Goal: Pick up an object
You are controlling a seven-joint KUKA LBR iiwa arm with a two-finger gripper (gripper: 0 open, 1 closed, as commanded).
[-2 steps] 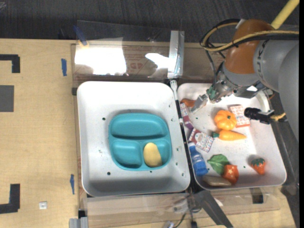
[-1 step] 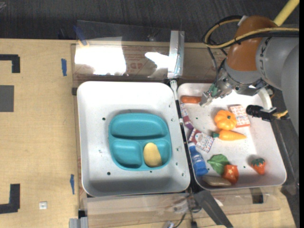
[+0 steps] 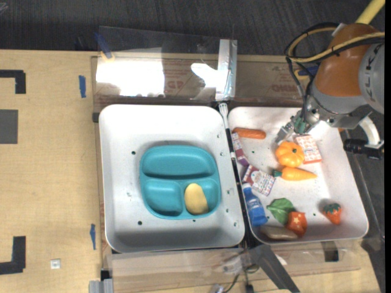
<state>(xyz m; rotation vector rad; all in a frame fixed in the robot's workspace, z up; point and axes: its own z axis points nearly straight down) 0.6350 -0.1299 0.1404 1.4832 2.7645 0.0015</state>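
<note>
The grey KUKA arm [image 3: 357, 78], with an orange band above its wrist, slants down leftward; its two-finger metal gripper [image 3: 292, 129] hangs below the wrist, tips pointing lower-left.

The right bin [image 3: 348, 182] is crowded: an orange pepper [image 3: 289, 154], a carrot [image 3: 297, 174], small cartons [image 3: 308, 148] and a blue bottle [image 3: 254, 207] lie close together (open floor shows along its right side). The left bin [image 3: 122, 163] offers room around its teal tray [image 3: 180, 180].

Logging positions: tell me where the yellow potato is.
The yellow potato lies in the teal divided tray's lower right compartment, inside the left bin.
</note>
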